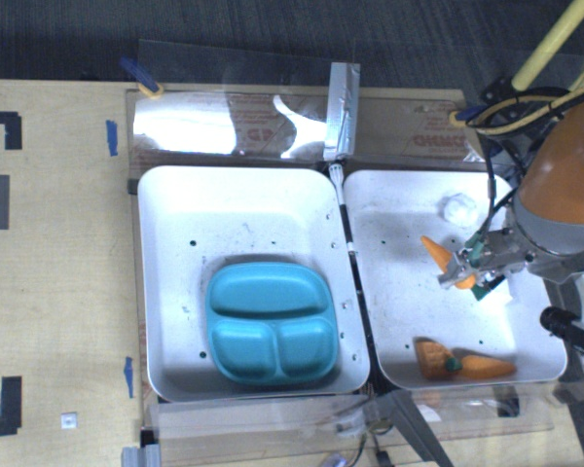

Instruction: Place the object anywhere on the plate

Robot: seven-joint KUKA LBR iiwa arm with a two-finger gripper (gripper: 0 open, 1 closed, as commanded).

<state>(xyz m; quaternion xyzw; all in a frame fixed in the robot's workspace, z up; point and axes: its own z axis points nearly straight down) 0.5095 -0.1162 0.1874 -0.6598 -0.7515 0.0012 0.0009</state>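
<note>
Overhead, two white bins sit side by side on the bench. The left bin [165, 261] carries a blue plate [271, 323] with three compartments, lying toward the near edge; nothing rests on it. The right bin [389, 290] holds the loose items and the arm's working end.

The arm [560, 178], grey with an orange band, comes in from the right edge over the right bin. The gripper [464, 267] is low inside that bin, near its middle-right. A small orange carrot-like piece [436, 251] lies at its tip, pointing up-left; it touches or nearly touches the fingers, but whether it sits between them is not clear from this angle. Finger spread cannot be told; the tips are blurred together with green and orange bits.

A white round object [458, 208] lies just beyond the gripper, toward the far wall of the right bin. Along that bin's near wall lie a larger carrot [479, 365] with a green collar and, touching its left end, a brownish-orange chunk [429, 357].

Yellow and black cables [506, 105] hang behind the arm at upper right.
</note>
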